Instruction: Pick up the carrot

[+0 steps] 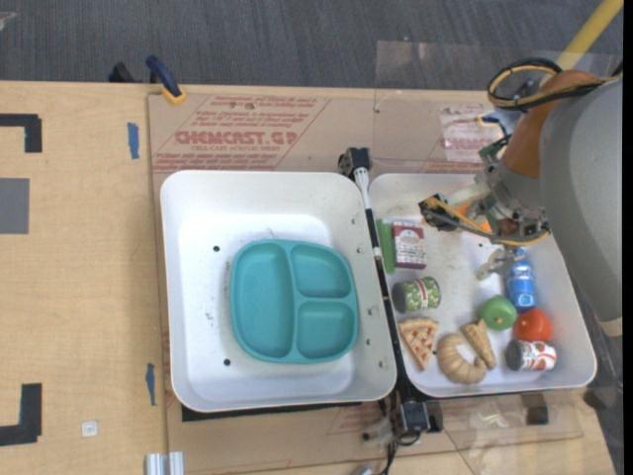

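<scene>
**Hanging Over the Right Bin, Gripper Beside the Carrot**

The gripper [497, 240] is low over the far part of the right bin [457, 265], with the grey arm coming in from the right. The carrot [465, 223] shows as a thin orange streak in that bin's far half. It lies just left of the gripper, and its right end runs under the wrist. The wrist covers the spot, so I cannot tell whether the gripper is open, closed or gripping the carrot.

Just below the gripper stands a blue bottle [520, 285], with a green fruit [498, 313] and a red fruit [534, 325] nearer the front. To the left are a red-and-white carton [408, 244] and a green-labelled can [417, 293]. A pizza slice [418, 341] and a croissant [462, 360] lie near the front rim.

The left bin [198, 265] holds 1 teal plate [294, 300] with 3 compartments.
</scene>
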Available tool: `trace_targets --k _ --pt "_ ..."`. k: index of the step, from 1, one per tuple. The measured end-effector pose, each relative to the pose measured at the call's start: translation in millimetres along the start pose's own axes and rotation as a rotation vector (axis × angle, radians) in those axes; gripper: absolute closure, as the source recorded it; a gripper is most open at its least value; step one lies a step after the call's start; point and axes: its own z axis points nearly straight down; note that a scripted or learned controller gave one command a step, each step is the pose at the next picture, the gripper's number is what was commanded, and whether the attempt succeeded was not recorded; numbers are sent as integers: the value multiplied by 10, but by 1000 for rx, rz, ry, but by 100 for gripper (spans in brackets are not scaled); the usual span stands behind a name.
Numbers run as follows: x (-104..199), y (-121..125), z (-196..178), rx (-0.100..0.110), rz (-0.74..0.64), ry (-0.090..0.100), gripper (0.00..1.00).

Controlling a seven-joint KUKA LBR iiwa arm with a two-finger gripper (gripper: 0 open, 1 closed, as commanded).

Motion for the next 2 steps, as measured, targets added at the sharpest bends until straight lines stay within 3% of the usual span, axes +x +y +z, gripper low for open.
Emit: trace_targets --k 1,2 --pt "16 12 -122 -4 -4 3 100" --pt "5 13 -108 -4 -4 0 0"
